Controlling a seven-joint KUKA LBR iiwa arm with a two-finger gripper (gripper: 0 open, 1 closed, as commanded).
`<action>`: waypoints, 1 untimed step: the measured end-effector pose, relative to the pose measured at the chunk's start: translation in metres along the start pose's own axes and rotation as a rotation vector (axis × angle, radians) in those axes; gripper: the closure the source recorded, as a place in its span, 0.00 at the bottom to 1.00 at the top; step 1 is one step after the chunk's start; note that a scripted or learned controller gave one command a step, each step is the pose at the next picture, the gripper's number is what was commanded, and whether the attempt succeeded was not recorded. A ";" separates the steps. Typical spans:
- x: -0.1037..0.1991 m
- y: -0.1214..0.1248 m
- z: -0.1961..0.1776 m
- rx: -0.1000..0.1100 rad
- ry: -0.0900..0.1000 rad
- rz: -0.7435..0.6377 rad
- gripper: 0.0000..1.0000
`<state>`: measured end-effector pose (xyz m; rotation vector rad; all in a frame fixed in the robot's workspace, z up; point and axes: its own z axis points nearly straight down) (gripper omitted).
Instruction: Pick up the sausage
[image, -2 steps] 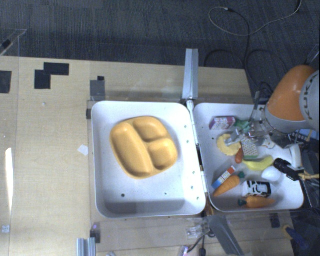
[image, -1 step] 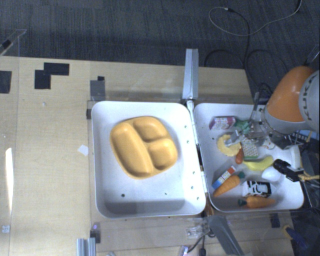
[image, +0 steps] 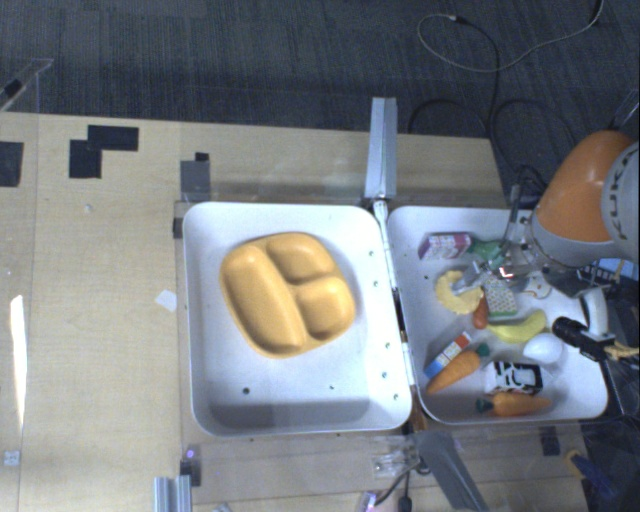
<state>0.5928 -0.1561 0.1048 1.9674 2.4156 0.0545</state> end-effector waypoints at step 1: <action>0.002 -0.006 0.000 -0.003 -0.010 -0.076 0.00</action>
